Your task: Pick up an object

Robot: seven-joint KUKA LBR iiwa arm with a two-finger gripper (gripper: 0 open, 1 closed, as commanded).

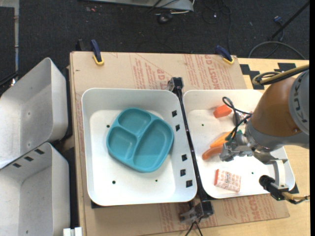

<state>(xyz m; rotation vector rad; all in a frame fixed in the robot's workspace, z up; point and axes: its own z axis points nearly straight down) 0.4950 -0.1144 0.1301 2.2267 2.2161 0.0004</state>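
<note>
My gripper (230, 150) is low in the right bin (204, 188), reaching in from the right. It sits directly over the right end of two long orange pieces (212, 150) that lie side by side near the bin's left wall. A shorter orange piece (222, 111) rests farther back in the same bin. A small white packet with red print (227, 179) lies just in front of the gripper, apart from it. The arm's body hides whatever lies under it on the right side of the bin.
The left bin (93, 181) holds a teal divided plate (141, 139). A black divider bar (187, 141) runs between the bins. Cables (231, 107) trail over the right bin's back. Two grey tubs (29, 112) stand off the bench at left.
</note>
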